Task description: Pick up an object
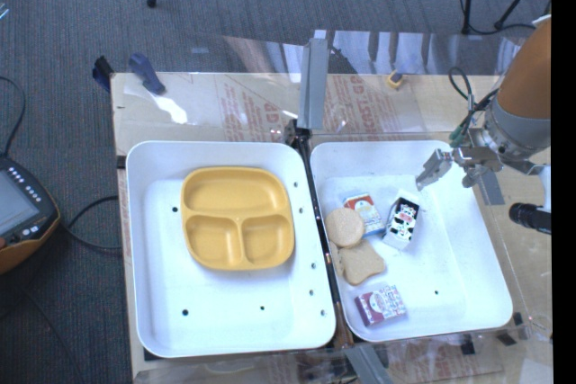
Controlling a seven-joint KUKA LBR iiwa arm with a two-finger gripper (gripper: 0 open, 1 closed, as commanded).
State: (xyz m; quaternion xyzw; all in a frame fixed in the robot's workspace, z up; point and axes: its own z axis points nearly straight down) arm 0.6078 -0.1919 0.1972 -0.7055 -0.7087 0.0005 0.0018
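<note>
Grey two-finger gripper [461,168] hanging over upper right of right-hand shallow white bin [468,292], fingers spread wide, holding nothing, touching nothing. Below and left, well apart: small black-and-white cow-print carton [402,221], red-and-white carton [364,210], round tan biscuit [344,227], toast-shaped piece [361,263], red packet [380,304]. Label writing too small to read.

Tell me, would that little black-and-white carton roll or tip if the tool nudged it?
The carton looks boxy with flat faces, so it would likely slide, not roll. It seems to lie flat in the right bin, so tipping looks unlikely. Small, so probably light.
</note>
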